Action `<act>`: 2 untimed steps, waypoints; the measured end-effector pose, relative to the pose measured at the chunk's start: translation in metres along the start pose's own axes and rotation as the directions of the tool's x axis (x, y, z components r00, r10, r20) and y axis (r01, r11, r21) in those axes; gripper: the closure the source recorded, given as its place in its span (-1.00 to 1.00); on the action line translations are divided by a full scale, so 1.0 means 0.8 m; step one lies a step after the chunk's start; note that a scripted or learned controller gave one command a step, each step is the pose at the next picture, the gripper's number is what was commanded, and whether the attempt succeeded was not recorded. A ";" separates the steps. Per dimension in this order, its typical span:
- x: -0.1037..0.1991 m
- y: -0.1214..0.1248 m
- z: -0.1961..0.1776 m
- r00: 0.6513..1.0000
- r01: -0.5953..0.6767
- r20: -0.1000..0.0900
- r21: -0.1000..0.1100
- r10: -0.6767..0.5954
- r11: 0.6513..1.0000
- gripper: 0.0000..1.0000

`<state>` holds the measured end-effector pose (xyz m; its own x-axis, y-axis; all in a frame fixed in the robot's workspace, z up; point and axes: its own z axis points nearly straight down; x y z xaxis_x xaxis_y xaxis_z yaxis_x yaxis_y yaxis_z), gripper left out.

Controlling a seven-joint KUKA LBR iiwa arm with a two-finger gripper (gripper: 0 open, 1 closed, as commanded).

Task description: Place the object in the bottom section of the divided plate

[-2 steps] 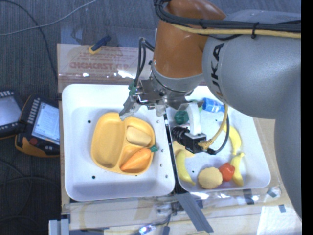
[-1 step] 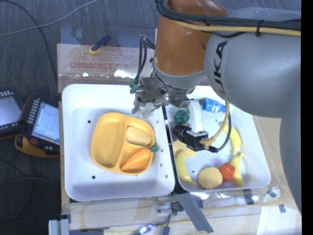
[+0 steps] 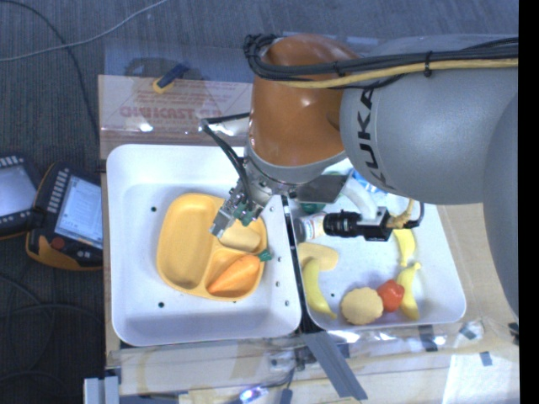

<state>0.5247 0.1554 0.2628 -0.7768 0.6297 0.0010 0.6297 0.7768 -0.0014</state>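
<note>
Looking down at the near edge of the bench, we saw two white bins side by side. In the right bin [image 3: 438, 310], nearest us, lay a round tan potato-like piece [image 3: 362, 305], a small red tomato [image 3: 391, 294] touching it, and a yellow banana [image 3: 313, 286] curving along the bin's left wall. A second banana [image 3: 408, 259] lay further right, running up toward the arm.

In the left bin [image 3: 135, 310] sat a yellow divided plate [image 3: 181, 247]. An orange carrot [image 3: 232, 275] rested in its bottom section, near the bin's right wall. Just above the carrot, a pale yellow wedge like a piece of cheese [image 3: 242, 239] lay in the plate's upper right section, against the divider ridge.

The gripper [image 3: 229, 217] hung over that wedge, its tip at the wedge's upper left edge. We could not tell from this slant whether it was parted or closed, nor whether it gripped the wedge.

Behind it the arm's orange band [image 3: 295, 108] and grey body [image 3: 438, 116] filled the upper right, with black cables [image 3: 221, 148] trailing down to the tool. Farther back lay a flat sheet of cardboard [image 3: 168, 108] with red print, and to the left, on the dark carpet [image 3: 67, 23], a handheld control pad [image 3: 67, 217].
</note>
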 end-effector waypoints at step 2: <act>0.013 -0.057 -0.009 1.000 0.006 -0.002 0.001 -0.006 1.000 -1.00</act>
<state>0.4878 0.1264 0.2703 -0.7805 0.6252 0.0026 0.6252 0.7805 -0.0019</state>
